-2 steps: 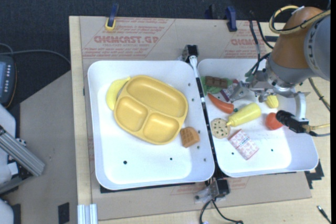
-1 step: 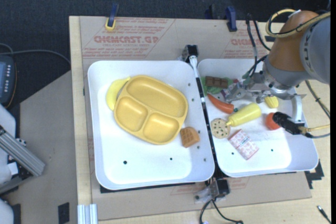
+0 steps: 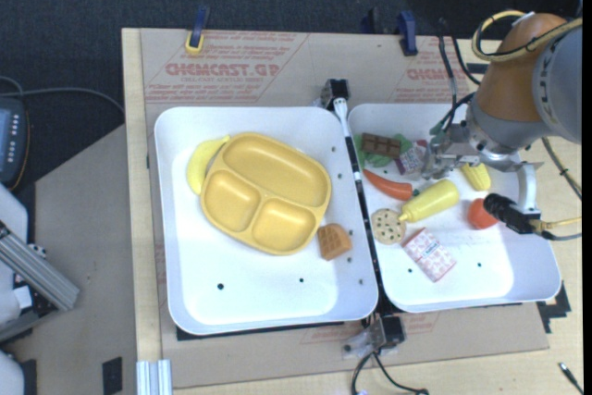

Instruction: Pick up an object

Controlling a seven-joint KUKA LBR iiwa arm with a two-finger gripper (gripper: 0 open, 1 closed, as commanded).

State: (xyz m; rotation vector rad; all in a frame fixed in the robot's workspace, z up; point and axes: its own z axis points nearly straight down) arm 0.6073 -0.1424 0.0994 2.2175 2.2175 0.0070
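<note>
Pincer (image 3: 433, 158) low in right bin (image 3: 532, 287) amid toy food beside yellow mustard bottle (image 3: 429, 201); finger state indiscernible; best centred over one item, clear of neighbours, before closing

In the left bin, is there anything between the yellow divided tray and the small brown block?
No. In the camera view the small brown block sits right at the lower right edge of the yellow divided tray, with nothing between them.

Left bin (image 3: 185, 199): divided tray (image 3: 264, 191), bread piece (image 3: 334, 240) beside it; right bin (image 3: 527, 277): mustard bottle (image 3: 428, 201), cookie (image 3: 387, 225), wrapped packet (image 3: 430, 253) in front.
</note>
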